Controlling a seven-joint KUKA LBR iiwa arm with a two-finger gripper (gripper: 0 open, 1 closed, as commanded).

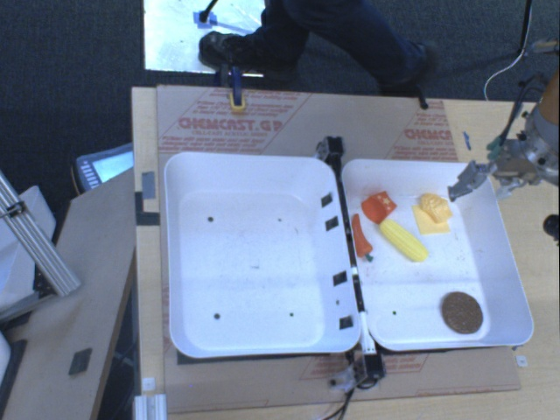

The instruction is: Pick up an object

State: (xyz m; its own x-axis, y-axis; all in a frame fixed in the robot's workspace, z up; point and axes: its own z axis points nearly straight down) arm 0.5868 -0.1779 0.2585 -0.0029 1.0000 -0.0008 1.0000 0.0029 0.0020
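White plastic forms the right bin [503, 261], which carries a red pepper [378, 206], carrot [361, 235], corn cob [403, 240] and yellow cheese piece [432, 213] near its far edge, and a brown patty [461, 311] by the near right corner. The gripper [465, 184] hovers at the far right corner; I cannot tell its state.

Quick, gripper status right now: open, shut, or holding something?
Gripper: over the right bin's far right edge, nothing seen between its fingers; open or shut cannot be told.
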